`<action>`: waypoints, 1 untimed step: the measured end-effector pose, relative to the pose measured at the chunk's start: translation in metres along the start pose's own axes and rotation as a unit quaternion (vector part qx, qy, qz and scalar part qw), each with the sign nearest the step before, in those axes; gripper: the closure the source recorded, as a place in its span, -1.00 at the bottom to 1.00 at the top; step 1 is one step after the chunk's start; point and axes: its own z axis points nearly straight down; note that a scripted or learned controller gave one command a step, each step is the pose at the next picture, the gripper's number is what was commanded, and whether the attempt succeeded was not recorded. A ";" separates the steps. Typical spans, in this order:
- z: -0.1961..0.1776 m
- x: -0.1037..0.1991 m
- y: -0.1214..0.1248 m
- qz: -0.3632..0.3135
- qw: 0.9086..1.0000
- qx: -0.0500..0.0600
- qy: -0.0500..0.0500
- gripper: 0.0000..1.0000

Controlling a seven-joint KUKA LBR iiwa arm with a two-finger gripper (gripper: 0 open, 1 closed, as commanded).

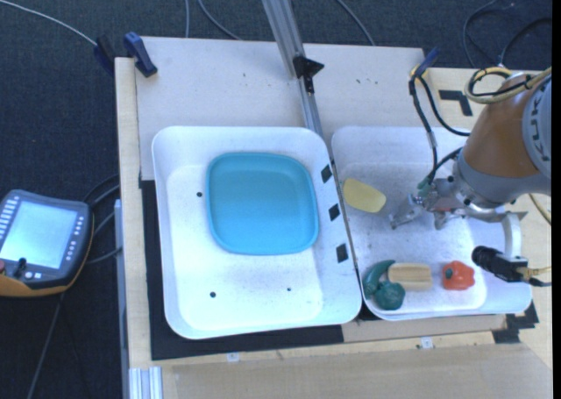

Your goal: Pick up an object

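Camera view: the gripper hung over the right bin, its slim fingers splayed a little apart with nothing between them. Taking the gripper as landmark, a yellow piece lay just to its left, apart from the fingertips; a wooden block, a green piece touching it, and a red pepper sat in a row below it, along the bin's near wall. The left bin, bearing a blue plate, lay well to its left. A sound grasp would probably mean centring over one piece, likely the yellow one, descending fully, then closing.
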 end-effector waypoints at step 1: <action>-0.013 0.000 0.001 0.000 1.000 -0.003 0.000 1.00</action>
